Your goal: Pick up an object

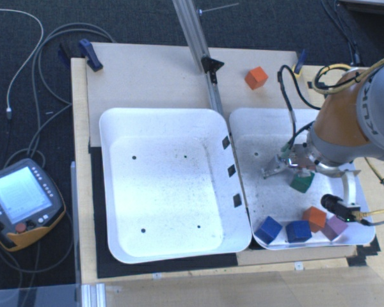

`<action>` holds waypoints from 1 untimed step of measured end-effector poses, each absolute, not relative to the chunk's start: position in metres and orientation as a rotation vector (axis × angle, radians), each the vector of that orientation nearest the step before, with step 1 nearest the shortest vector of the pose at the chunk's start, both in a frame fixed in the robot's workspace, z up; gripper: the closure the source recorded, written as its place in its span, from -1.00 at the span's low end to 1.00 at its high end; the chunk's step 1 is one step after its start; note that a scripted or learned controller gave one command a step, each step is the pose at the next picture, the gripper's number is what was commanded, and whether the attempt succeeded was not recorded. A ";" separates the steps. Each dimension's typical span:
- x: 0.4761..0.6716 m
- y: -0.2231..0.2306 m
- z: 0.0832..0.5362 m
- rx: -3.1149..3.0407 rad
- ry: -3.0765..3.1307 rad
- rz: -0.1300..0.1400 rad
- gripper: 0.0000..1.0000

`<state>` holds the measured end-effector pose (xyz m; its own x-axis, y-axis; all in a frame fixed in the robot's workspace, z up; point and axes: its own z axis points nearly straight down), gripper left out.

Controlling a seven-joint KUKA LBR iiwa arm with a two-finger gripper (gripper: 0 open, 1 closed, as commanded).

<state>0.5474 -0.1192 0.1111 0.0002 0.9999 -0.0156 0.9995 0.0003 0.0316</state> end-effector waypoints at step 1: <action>0.566 -0.171 0.260 2.214 2.213 0.007 -1.00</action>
